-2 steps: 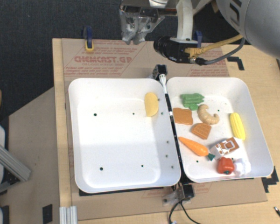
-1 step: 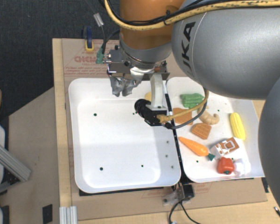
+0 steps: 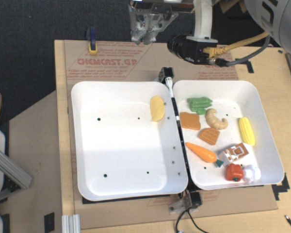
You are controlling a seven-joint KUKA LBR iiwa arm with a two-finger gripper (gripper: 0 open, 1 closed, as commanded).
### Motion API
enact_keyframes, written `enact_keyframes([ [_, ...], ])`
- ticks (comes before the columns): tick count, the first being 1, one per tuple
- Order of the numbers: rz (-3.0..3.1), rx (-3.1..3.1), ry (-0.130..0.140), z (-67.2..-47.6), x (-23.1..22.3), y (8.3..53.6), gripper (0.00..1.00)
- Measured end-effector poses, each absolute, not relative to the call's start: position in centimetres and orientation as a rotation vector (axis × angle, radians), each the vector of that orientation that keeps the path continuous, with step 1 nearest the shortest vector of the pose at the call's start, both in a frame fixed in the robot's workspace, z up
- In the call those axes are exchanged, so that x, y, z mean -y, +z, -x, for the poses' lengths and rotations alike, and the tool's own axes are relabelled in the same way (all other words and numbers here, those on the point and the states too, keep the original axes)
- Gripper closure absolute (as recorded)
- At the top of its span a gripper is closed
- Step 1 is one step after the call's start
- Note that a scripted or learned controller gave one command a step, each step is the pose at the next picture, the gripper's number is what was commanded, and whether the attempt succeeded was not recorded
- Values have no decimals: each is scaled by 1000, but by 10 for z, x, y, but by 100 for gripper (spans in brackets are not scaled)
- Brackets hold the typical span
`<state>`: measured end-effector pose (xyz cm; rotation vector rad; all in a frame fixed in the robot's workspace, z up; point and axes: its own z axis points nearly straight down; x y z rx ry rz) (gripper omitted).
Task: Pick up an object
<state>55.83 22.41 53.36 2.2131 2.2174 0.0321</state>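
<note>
Near edge, right white bin: red plastic pepper, orange toy carrot, yellow corn cob. Left white bin: pale yellow oblong toy by divider, long axis running front-to-back. Far: two-finger gripper above cardboard, beyond bins, nothing betw. it and bench; grip state: can't tell. Oblong toy lies nearest, just toward viewer.

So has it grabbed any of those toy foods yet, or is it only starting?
Only starting, it seems. The gripper hangs above the bench behind the bins, nothing visible in it. One yellow piece lies in the left bin; the carrot, corn and others wait in the right bin.
</note>
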Motion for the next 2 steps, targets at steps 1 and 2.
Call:
enact_keyframes([
  [1, -2227, -2226, -25, -542, -225, 377, 100],
  [2, -2228, -2222, -20, -584, -223, 273, 100],
])
